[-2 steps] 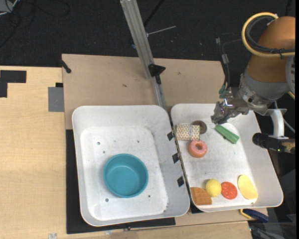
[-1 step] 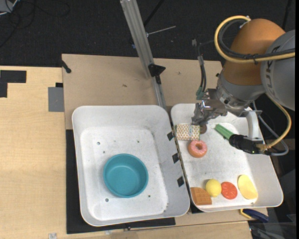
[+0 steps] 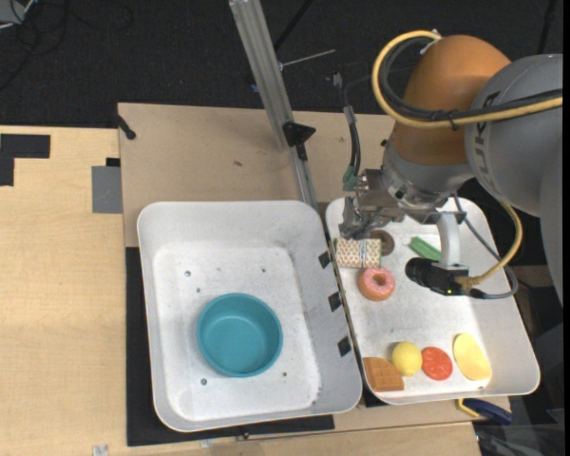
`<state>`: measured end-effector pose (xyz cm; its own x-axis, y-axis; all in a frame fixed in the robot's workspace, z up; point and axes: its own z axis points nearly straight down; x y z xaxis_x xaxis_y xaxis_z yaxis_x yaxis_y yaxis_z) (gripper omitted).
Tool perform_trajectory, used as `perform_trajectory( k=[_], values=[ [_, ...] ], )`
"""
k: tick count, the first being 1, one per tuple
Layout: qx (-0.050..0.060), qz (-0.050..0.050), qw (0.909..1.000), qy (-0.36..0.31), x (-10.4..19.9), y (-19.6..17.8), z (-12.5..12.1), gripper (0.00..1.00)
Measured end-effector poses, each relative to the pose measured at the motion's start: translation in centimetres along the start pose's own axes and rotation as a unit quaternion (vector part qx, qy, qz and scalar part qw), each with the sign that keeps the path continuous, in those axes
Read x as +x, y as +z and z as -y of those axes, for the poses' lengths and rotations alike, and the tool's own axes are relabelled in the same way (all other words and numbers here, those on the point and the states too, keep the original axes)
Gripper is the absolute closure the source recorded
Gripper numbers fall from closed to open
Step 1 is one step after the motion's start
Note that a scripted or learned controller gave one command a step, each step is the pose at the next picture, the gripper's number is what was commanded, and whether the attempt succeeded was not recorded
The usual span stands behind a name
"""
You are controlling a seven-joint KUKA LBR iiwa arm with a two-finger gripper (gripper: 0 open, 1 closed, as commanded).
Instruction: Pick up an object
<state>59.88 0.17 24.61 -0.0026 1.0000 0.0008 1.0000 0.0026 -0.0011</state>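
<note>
My gripper (image 3: 360, 222) hangs over the far left part of the right bin (image 3: 513, 369). Directly below its tip is a small checkered wafer block (image 3: 358, 252), pale with pink and green lines; I cannot tell whether the two touch. A pink donut (image 3: 376, 283) lies just in front of the block. A green piece (image 3: 424, 248) rests to the right of the gripper, partly behind the arm's bracket. Along the near edge of this bin sit an orange toast piece (image 3: 384, 374), a yellow lemon (image 3: 407, 357), a red tomato (image 3: 437, 364) and a pale yellow piece (image 3: 471, 356).
The left bin (image 3: 161, 226) holds a teal bowl (image 3: 239, 333) near its front middle. A slanted metal rail (image 3: 271, 74) rises behind the bins, close to the gripper's left. The grey and orange arm (image 3: 456, 93) covers the right bin's far corner.
</note>
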Motion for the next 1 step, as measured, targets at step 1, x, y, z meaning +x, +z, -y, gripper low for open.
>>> perform_trajectory(
  k=[1],
  values=[
    [0.0,0.0,1.0,-0.001,5.57,0.87,-1.24,1.0]
  ],
)
